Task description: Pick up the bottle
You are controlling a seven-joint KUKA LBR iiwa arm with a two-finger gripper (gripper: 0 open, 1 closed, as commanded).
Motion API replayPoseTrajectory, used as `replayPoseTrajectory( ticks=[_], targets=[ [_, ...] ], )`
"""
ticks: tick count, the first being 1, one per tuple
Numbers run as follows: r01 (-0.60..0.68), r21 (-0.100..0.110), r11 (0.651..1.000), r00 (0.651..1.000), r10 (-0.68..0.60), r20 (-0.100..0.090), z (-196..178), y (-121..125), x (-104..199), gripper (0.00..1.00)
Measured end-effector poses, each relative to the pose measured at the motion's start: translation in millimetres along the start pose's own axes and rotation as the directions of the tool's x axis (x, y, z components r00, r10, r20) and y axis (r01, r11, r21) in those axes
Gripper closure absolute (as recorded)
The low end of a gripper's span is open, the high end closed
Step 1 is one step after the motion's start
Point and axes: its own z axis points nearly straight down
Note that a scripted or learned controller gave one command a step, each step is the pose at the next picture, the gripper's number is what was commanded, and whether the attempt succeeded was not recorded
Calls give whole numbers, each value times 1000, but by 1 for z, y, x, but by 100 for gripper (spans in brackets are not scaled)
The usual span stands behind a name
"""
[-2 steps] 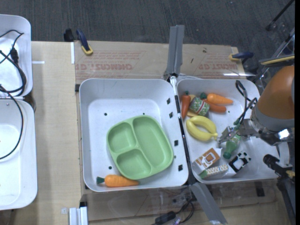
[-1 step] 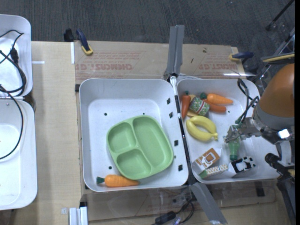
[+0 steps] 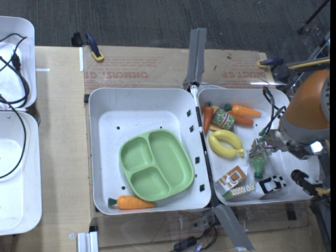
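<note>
The bottle (image 3: pixel 258 166) is small, green and translucent. It stands or lies in the right bin (image 3: pixel 278 96), near the middle of its front half. My gripper (image 3: pixel 259 149) hangs directly over the bottle's upper end and touches or nearly touches it. The grey arm with its orange band (image 3: pixel 315 104) comes in from the right and hides the bin's right side. The bottle's lower part shows below the gripper.
In the right bin lie a banana (image 3: pixel 226 143), two carrots (image 3: pixel 245 111) (image 3: pixel 207 117), a strawberry toy (image 3: pixel 223 118), a small carton (image 3: pixel 236 181) and a black-and-white object (image 3: pixel 272 184). The left bin (image 3: pixel 105 140) holds a green divided plate (image 3: pixel 156 164) and a carrot (image 3: pixel 131 202).
</note>
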Motion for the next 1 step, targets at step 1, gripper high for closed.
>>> replayPoseTrajectory(
  ticks=[1],
  targets=[
    [-41, 0, 999, 999, 41, 1, -59, 10, 38, 100]
  ],
)
